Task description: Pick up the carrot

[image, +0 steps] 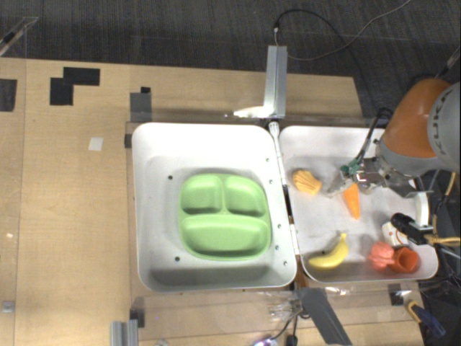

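Grey arm (421, 132) reaching from right | end effector (353, 179) at carrot (352, 201) top | grip: cannot tell

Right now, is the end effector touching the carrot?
Cannot tell. In the camera view the end effector sits right at the carrot's upper end in the right bin, but neither contact nor a gap shows plainly.

Light wooden surface (65, 215) across the left and middle, marked with black patches (72, 83) near its far left edge. Dark grey carpeted floor (158, 16) beyond, crossed by a black cable (338, 38). Upright metal bracket (276, 81) at the far edge, between two white bins (144, 193).
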`<state>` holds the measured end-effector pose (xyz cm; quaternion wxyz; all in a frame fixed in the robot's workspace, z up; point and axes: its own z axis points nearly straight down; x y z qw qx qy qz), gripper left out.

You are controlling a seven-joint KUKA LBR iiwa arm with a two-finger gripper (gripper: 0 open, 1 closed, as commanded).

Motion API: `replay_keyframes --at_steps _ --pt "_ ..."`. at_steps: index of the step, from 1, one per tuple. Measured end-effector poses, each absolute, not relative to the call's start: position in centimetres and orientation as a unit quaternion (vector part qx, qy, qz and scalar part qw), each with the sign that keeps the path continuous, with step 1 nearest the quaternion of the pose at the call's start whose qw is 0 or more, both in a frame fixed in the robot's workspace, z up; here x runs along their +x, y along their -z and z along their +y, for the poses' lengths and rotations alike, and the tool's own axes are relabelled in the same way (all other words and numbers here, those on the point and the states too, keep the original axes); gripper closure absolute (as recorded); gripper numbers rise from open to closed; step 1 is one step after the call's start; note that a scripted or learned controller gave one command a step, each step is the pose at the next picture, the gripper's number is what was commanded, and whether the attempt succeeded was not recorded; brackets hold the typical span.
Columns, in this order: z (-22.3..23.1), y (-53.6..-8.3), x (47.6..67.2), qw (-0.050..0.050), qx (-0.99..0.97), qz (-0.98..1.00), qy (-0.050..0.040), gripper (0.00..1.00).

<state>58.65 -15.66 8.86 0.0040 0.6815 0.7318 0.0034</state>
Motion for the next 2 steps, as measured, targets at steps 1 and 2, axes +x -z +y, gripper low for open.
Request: replay_keyframes --at_steps 1,2 --pt "-15.5 -9.9 59.0 0.006 0.681 0.732 -0.0065 1.00" --pt "-10.6 -22.8 62.5 0.002 0.690 0.724 -0.0014 1.00"
